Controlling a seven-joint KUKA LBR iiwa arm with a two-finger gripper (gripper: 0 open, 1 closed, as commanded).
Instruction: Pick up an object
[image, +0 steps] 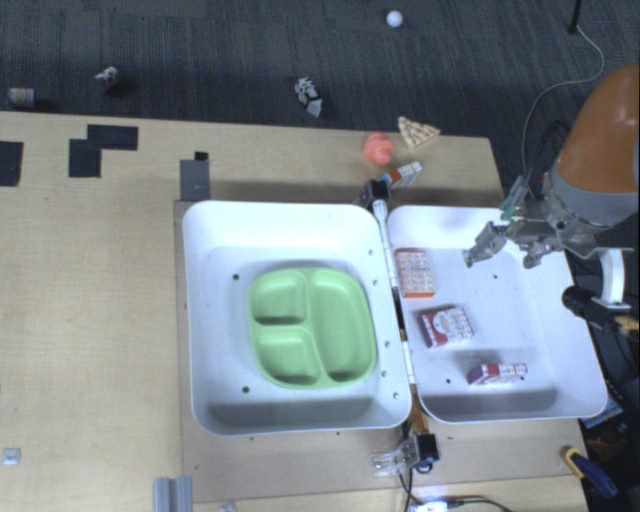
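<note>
Over the right bin's (570, 330) far corner the tool (490, 243) is hanging released with nothing between its fingers, so picking is not yet done, three small packets lying below and left of it: box (414, 272), pouch (444, 325), carton (497, 373).

Robot lab: wooden bench (90, 300), two white bins (200, 300), taped markers (100, 147), cables.

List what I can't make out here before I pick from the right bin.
- Gripper, camera view: small and blurred over the right bin; finger state unreadable.
- Arm: cut off by the right edge.
- Three packets, orange, dark red, red-white: print too small to read.
- Bits on the dark floor: too small to identify.
</note>
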